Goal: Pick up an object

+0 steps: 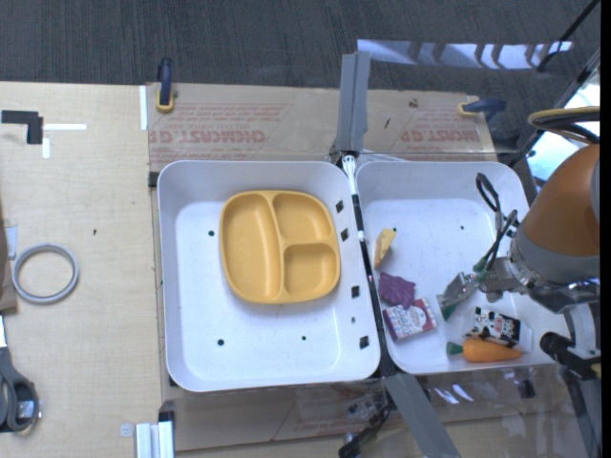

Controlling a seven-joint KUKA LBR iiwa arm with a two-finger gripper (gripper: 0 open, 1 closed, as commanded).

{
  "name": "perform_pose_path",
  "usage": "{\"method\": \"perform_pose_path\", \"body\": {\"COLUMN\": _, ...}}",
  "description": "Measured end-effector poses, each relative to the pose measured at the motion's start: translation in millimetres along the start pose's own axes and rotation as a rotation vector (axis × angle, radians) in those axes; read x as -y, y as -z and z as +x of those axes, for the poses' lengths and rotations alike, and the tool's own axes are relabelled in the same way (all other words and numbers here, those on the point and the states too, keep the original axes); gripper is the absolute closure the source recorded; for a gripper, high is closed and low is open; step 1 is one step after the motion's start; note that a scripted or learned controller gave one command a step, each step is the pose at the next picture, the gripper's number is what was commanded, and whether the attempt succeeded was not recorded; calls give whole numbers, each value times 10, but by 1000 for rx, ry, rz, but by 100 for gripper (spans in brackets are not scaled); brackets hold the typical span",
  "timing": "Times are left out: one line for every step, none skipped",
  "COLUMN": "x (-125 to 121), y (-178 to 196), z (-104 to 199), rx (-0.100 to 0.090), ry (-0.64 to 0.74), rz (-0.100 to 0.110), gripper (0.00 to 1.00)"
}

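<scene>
The right bin [431, 174] holds a small yellow piece [384, 246], a purple crumpled item [397, 288], a pink and white packet [410, 320], a black and white packet [496, 326] and an orange carrot [491, 351]. My gripper [456, 296] hangs low over the bin's floor. It is just right of the pink and white packet and left of the black and white packet. I see nothing held in it. The grey arm with its orange band [568, 213] comes in from the right and covers the bin's right edge.
The left bin [191, 351] holds a yellow divided plate [281, 246]. A black cable [489, 194] loops in the right bin's far corner. On the wooden bench at the left lie a grey ring [43, 273] and scissors [14, 399].
</scene>
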State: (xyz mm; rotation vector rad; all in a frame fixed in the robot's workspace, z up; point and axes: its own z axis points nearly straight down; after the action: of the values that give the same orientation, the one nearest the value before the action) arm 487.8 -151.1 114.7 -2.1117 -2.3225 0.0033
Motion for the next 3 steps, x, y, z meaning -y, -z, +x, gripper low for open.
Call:
{"method": "perform_pose_path", "body": {"x": -560, "y": -234, "z": -157, "rx": 1, "ry": 108, "rz": -1, "gripper": 0}}
{"method": "perform_pose_path", "body": {"x": -174, "y": 275, "z": 226, "rx": 1, "ry": -8, "rz": -1, "gripper": 0}}
{"method": "perform_pose_path", "body": {"x": 66, "y": 811, "z": 347, "rx": 2, "ry": 344, "rz": -3, "gripper": 0}}
